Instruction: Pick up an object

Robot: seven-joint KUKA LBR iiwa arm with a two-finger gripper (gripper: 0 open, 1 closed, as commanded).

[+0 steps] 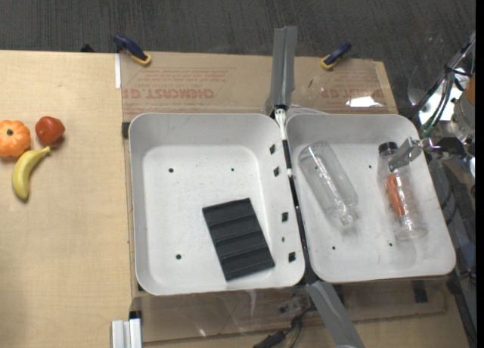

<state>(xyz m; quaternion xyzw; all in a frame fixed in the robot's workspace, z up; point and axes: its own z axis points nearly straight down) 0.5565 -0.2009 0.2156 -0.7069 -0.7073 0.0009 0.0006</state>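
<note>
The left bin [151, 187] holds a black ribbed block [237, 238], lying flat near its front middle. In the right bin [363, 263] a clear empty plastic bottle [328, 184] lies on its side at the left. A second clear bottle with a black cap and orange contents [399, 197] lies along that bin's right side. My gripper [413, 150] comes in over the right bin's right rim. It sits right beside the cap end of the orange-filled bottle, and I see nothing held in it.
An orange [13, 139], a red fruit [50, 130] and a banana [26, 173] lie on the wooden bench at the far left. Cardboard [189, 85] with two clamps [132, 49] [334, 55] lies behind the bins. A grey bar [283, 66] runs between the bins.
</note>
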